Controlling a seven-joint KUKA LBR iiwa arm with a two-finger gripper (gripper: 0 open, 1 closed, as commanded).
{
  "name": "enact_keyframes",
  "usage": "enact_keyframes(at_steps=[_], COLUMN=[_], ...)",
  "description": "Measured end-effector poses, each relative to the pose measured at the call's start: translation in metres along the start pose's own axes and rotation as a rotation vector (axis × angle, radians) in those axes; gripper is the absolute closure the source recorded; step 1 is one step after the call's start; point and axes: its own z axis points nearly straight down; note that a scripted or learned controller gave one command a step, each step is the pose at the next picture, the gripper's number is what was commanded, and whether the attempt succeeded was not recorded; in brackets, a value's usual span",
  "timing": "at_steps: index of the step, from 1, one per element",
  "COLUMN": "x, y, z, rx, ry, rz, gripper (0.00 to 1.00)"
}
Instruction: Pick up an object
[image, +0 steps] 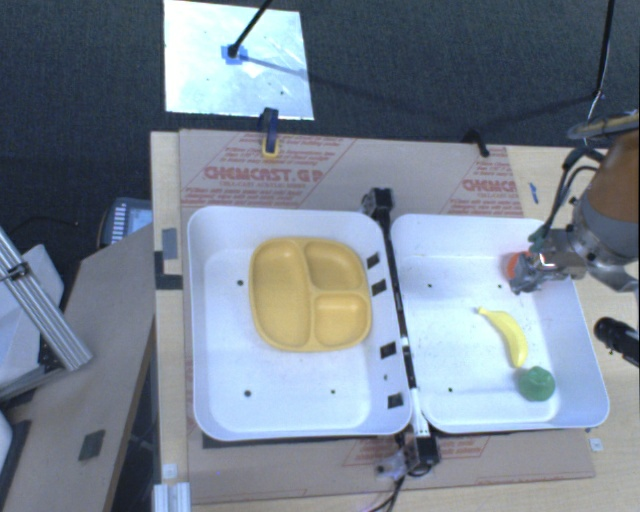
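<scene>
One yellow divided plate (308, 293), one banana (507, 335), one green object (536, 383). Gripper (528, 272) beside an orange object (512, 265); jaw state: cannot tell.

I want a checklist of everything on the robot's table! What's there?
Surface: two white bins side by side, left bin and right bin, on a board.
Job's things: yellow divided plate in the left bin; banana, green object and orange object in the right bin.
Clutter: nothing seen.
Grippers: tool low at the right bin's far right, beside the orange object; grip unclear.
Cables: black cable at the top right.
Surroundings: dark carpet, shiny sheet behind the board.
</scene>
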Motion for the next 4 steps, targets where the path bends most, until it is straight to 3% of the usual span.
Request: enact_keyframes(at_steps=[2, 4], x=[0.105, 0.210], y=[0.024, 0.023], z=[0.008, 0.023], rx=[0.005, 0.007], ry=[0.003, 0.004], rz=[-0.006, -0.006], gripper=[1.00, 1.00])
